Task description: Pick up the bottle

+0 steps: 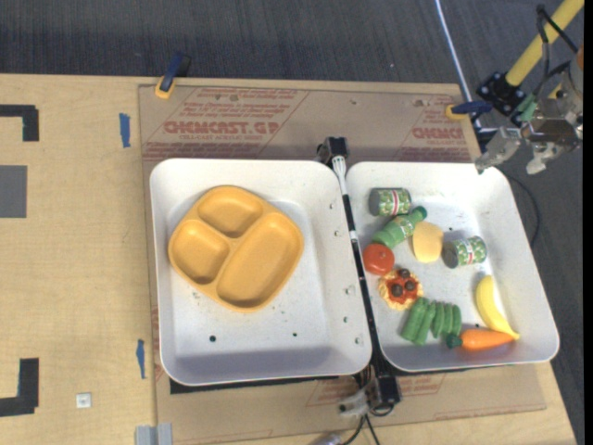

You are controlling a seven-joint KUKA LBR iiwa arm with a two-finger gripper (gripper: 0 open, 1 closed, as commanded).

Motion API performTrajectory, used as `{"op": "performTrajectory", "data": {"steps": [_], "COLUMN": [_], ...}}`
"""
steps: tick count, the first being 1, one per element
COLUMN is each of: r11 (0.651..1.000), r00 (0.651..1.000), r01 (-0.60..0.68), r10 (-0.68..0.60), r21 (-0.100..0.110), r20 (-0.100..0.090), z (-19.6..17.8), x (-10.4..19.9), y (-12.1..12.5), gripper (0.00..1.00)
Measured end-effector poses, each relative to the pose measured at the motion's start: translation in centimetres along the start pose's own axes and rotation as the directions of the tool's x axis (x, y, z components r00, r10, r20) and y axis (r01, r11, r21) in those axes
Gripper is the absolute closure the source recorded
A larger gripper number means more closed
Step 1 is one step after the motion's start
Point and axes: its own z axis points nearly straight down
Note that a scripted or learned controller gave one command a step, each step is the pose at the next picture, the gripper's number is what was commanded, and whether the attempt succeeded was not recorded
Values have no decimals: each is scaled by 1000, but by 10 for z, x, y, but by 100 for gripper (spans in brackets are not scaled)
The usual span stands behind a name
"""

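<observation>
- "CHEMCAST" printed red on board (222, 123) behind bins, twice; rest unreadable.
- Gripper (519, 151) at far right, above far corner of right bin (533, 276); grip state unclear.
- Bottle (400, 228): green, lying tilted in right bin, far-left part, near one can (389, 200).
- Two cans, second (464, 251) further right.
- One yellow tray (236, 246) in left bin (185, 341).
- One banana (492, 306), one carrot (485, 339).
</observation>
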Motion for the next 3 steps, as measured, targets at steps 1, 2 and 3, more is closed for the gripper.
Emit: {"op": "performTrajectory", "data": {"steps": [1, 2, 3], "r11": [981, 929, 943], "r00": [981, 929, 943], "r01": [192, -371, -332], "r10": [-192, 371, 332], "r21": [-18, 0, 2], "r20": [3, 0, 1], "z": [176, 100, 186], "x": [64, 126, 89], "y": [4, 27, -21], "gripper": [0, 0, 0]}}
